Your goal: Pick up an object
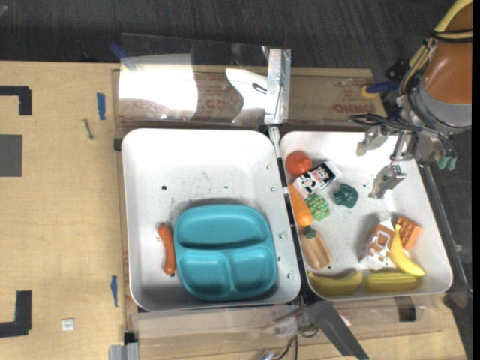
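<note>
Banana [405,262] overlapping waffle toy [407,233], arm cut off, tool [388,177] blurred

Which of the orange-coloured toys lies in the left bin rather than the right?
The orange sausage, lying lengthwise beside the teal tray's left edge. The carrot and tomato sit in the right bin.

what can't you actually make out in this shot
- Arm: cut off by the right edge of the camera view.
- Gripper: too small and blurred to judge.
- Small dark green object: too small to identify.
- Black-and-white item: print unreadable.
- Floor of the left bin: partly hidden under the teal tray.
</note>
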You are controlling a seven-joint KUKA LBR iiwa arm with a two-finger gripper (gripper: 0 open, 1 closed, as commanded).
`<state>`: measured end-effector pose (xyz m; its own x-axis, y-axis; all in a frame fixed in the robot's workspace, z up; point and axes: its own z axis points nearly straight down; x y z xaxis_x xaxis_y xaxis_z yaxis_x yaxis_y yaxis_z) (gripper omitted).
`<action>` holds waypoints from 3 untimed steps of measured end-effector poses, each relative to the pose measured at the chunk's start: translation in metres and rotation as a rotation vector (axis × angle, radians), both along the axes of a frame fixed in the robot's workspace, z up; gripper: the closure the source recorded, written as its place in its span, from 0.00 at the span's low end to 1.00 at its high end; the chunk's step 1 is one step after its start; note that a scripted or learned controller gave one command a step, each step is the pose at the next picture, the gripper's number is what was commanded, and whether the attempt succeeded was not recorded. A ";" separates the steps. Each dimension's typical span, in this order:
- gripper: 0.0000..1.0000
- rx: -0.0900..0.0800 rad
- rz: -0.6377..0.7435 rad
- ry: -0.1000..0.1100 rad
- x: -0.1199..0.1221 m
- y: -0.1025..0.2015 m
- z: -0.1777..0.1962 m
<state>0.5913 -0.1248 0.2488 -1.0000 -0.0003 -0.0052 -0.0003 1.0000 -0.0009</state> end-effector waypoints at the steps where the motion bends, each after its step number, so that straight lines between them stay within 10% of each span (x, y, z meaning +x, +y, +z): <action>1: 0.00 -0.001 0.014 -0.004 -0.007 -0.019 -0.149; 2: 0.00 -0.004 0.116 -0.012 -0.093 -0.047 -0.159; 3: 1.00 -0.005 0.119 -0.013 -0.092 -0.046 -0.149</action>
